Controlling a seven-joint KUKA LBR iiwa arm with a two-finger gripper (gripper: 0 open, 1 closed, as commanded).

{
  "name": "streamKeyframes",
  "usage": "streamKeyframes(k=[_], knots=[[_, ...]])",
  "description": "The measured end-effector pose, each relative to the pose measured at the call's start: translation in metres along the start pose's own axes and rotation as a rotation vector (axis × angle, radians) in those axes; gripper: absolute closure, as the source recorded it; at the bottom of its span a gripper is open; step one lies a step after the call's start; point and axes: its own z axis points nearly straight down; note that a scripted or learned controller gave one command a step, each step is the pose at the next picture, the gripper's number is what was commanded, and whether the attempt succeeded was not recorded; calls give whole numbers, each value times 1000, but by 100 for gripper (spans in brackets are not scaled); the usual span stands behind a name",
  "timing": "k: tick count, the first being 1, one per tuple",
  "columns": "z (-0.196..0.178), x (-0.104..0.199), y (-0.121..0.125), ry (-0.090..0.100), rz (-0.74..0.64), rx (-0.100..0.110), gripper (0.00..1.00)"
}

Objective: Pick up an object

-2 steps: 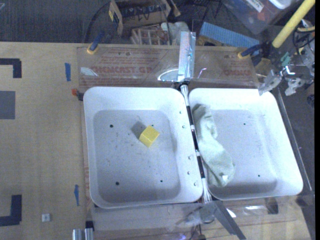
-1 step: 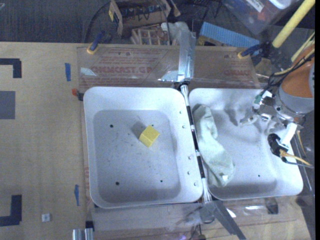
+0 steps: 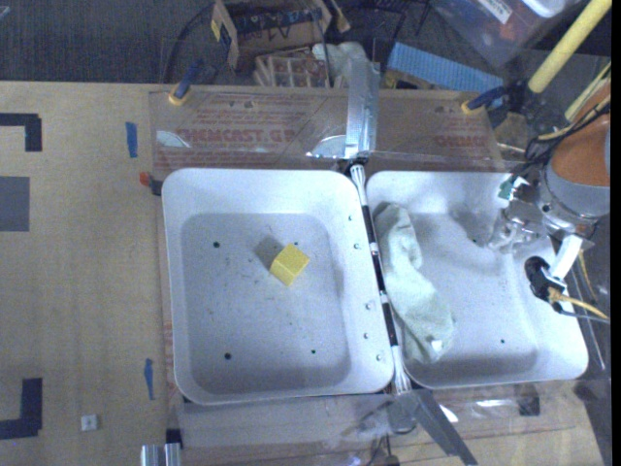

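- While you look at the metal two-finger gripper [image 3: 512, 231] over the right white plastic bin's [image 3: 553, 357] far right side, you cannot tell its jaws' state.
- You have a crumpled pale cloth [image 3: 412, 284] along that bin's left wall.
- Your small yellow block [image 3: 289, 263] lies mid-floor in the left white bin [image 3: 184, 357], well apart from the gripper.

The room was bright, with soft light from above. The white bins [image 3: 194, 197] glared a little. The yellow block [image 3: 289, 263] threw a small dark shadow to its left. The whole picture looked fuzzy and grainy.
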Motion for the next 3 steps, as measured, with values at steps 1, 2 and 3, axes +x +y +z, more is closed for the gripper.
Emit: streamKeyframes(k=[1,2,3], knots=[[-66,34,16,-9,760,5,100],[-108,4,42,-8,433,3,100],[-129,62,-36,-10,884,9,100]])
